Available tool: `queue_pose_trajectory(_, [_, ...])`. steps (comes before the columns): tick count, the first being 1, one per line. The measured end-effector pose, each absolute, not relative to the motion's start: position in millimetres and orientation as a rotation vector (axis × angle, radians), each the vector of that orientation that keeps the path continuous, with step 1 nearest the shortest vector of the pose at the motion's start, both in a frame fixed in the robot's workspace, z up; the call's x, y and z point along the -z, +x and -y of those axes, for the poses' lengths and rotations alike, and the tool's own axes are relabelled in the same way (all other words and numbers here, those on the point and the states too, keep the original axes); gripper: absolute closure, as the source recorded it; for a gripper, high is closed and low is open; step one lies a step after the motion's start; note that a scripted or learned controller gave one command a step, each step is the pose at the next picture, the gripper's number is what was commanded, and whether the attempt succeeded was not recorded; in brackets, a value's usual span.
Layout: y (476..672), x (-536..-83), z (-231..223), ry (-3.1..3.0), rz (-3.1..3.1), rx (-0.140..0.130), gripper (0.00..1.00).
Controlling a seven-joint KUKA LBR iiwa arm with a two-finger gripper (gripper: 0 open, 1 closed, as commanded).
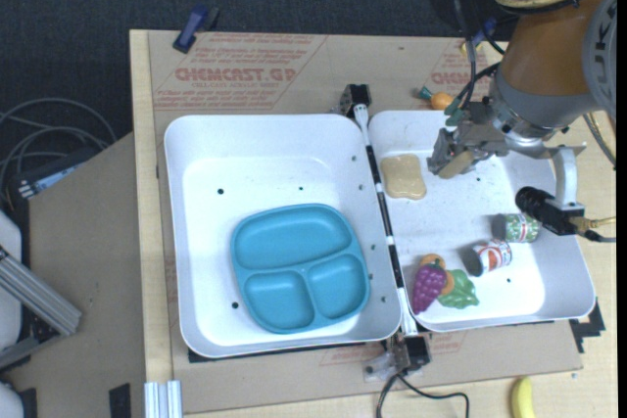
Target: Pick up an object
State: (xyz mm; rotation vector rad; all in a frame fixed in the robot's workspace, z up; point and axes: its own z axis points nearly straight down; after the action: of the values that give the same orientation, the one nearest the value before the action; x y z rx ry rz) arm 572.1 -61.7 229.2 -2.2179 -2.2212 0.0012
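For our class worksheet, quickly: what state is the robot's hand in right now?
Hand: over the right bin, beside the toast slice; open or closed cannot be told, and nothing is seen held.

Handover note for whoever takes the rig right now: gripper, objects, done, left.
Gripper: over the back of the right bin, just right of the toast slice; nothing visible between its fingers, open or shut not readable.
Right bin: toast slice at the back left by the divider, green can and red can mid-right, grapes with a green leafy piece at the front.
Left bin: blue divided plate.
Done: no pick yet.
Left: grasp one object and lift it; the toast slice is nearest.
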Motion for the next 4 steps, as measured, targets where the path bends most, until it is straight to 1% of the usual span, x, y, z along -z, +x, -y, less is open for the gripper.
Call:
queue_pose_trajectory(1, [567.9, -238.5, 19.5, -2.219, 2.223, 0.001, 1.0])
queue_pose_trajectory(2, [539.5, -229.8, 10.9, -2.22, 2.219, -0.002, 1.0])
queue_pose_trajectory(3, [512.8, -266.8, -27.1, -2.22, 2.222, 0.001, 1.0])
queue_pose_trajectory(4, [524.0, -250.5, -40.2, -2.22, 2.221, -0.002, 1.0])
